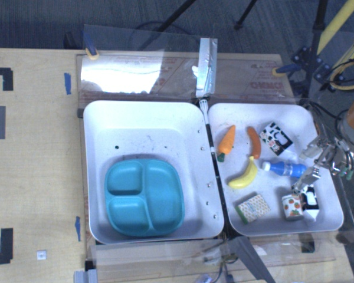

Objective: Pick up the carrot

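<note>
Carrot (pixel 226 140) lies in right bin (pixel 327 217); gripper (pixel 318 158) state unclear; left bin (pixel 100 122) holds tray (pixel 144 196).

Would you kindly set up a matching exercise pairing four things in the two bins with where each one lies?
Things:
1. carrot
2. banana
3. blue divided plate
4. black-and-white patterned block

Places:
A. in the left bin
B. in the right bin, closest to the divider between the bins
C. near the right bin's far right corner
D. middle of the right bin, just below the carrot

Pairs: 1-B, 2-D, 3-A, 4-C
</note>
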`<state>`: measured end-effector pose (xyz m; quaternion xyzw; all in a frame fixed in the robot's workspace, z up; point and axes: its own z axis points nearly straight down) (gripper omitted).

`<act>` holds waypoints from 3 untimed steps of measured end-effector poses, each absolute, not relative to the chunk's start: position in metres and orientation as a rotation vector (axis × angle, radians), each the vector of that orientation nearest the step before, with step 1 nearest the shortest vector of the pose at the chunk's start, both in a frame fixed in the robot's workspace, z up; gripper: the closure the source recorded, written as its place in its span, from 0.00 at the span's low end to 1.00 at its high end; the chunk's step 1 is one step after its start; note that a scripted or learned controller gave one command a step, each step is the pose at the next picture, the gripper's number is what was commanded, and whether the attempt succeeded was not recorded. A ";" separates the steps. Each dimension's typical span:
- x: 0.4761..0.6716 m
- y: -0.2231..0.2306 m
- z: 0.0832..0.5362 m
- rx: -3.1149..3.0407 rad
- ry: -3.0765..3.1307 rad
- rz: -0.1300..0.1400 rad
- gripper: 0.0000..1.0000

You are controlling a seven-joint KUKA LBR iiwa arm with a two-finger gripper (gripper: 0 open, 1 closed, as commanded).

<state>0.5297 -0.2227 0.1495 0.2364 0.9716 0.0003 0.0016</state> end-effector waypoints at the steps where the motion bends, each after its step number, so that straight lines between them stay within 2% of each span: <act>1: 0.539 -0.222 0.193 0.593 3.077 -0.001 0.00; 2: 0.514 -0.223 0.168 0.358 3.119 0.001 0.00; 3: 0.533 -0.224 0.215 0.326 3.118 -0.001 0.00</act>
